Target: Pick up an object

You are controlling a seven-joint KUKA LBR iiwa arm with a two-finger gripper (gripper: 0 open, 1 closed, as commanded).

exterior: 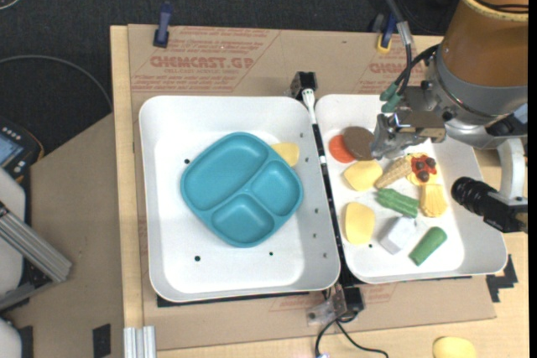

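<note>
Gripper (393,138) low over right bin (470,264), upper part, amid toy food; whether it is open or closed cannot be told. Brown disc (358,142) and orange-red piece (340,149) at its 9 o'clock. Green pepper (396,201) at 6. Left bin (159,180) holds blue divided plate (241,189).

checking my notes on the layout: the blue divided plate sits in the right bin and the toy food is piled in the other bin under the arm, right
Not quite. The camera view shows the blue divided plate in the left bin, not the right one. The toy food is piled in the other bin, the right bin, under the arm.
</note>
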